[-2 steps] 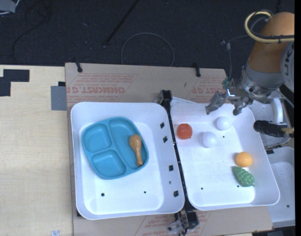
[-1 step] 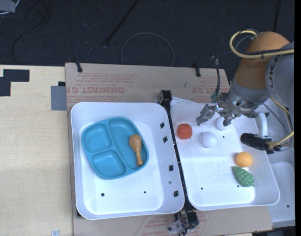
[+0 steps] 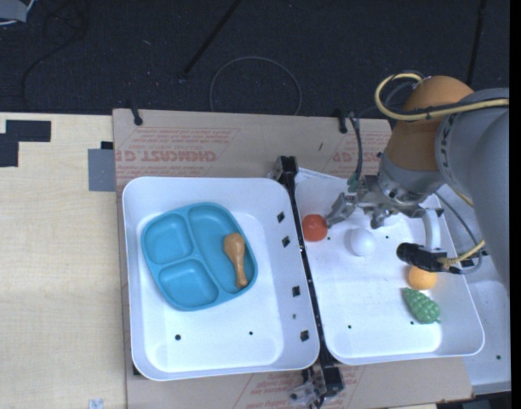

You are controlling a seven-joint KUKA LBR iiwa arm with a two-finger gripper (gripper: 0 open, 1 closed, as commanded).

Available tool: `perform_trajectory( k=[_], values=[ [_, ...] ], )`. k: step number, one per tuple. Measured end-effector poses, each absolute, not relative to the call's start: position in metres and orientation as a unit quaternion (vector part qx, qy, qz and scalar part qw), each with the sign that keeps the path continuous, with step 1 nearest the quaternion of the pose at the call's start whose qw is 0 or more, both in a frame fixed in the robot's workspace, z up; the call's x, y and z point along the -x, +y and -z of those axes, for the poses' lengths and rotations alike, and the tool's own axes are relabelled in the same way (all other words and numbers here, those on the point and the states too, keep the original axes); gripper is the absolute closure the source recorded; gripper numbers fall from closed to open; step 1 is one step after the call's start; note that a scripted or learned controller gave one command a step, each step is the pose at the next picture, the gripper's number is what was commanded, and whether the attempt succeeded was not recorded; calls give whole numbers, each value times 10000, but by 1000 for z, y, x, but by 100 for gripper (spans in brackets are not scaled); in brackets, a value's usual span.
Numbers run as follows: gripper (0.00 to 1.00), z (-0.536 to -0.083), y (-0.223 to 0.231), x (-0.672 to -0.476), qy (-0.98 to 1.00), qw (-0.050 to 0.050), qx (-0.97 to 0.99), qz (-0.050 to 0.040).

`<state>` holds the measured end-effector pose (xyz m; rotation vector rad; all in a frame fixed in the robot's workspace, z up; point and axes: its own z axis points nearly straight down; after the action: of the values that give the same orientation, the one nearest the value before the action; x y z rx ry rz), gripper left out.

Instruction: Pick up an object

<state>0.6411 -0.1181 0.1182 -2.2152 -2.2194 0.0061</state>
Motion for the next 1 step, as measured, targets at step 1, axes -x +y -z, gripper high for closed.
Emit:
perform_trajectory(
  k=[1],
  values=[
    [100, -132, -120, -642, -7069, 13, 7073, -11]
  ],
)
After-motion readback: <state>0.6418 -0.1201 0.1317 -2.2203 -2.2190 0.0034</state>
